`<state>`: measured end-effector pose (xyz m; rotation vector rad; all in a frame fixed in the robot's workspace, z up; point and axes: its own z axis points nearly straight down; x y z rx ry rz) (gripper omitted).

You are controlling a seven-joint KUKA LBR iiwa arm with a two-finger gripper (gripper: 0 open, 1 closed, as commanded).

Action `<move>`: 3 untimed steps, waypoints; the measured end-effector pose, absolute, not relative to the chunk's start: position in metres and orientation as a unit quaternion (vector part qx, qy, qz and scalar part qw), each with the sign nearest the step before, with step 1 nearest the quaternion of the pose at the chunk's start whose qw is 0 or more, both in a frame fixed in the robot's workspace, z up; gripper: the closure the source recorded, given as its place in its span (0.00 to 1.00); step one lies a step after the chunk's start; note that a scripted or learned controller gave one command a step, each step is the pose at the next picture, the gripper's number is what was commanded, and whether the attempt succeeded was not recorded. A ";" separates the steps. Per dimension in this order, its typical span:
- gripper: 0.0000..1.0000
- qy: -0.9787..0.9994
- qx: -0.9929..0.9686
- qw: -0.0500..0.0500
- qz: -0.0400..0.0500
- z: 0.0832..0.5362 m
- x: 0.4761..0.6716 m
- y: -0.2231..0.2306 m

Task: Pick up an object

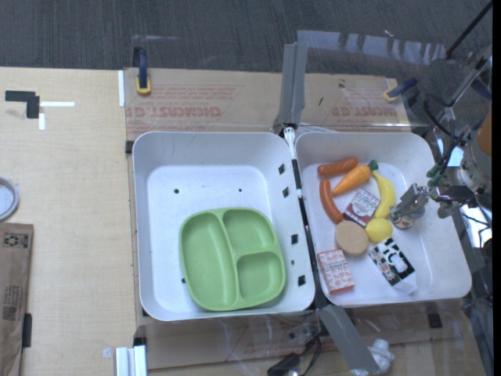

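the gripper (409, 207) hangs low in the right bin (446, 276), just right of the banana (383, 193); whether it's apart or together, i cannot tell. the green plate (232, 258) sits well left.

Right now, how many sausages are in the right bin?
2. One sausage lies at the top of the pile, beside the carrot; the other sausage lies below it.

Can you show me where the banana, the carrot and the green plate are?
banana (384, 194), camera view, middle of its yellow curve.
carrot (351, 179), camera view, middle of the orange body.
green plate (205, 258), camera view, floor of its long left compartment.
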<state>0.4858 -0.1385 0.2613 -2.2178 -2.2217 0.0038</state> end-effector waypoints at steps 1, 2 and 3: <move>0.00 -0.692 -0.722 0.002 0.001 0.115 0.477 -0.166; 0.00 -0.720 -0.694 -0.001 -0.002 0.094 0.500 -0.181; 1.00 -0.719 -0.695 0.000 -0.002 0.103 0.500 -0.181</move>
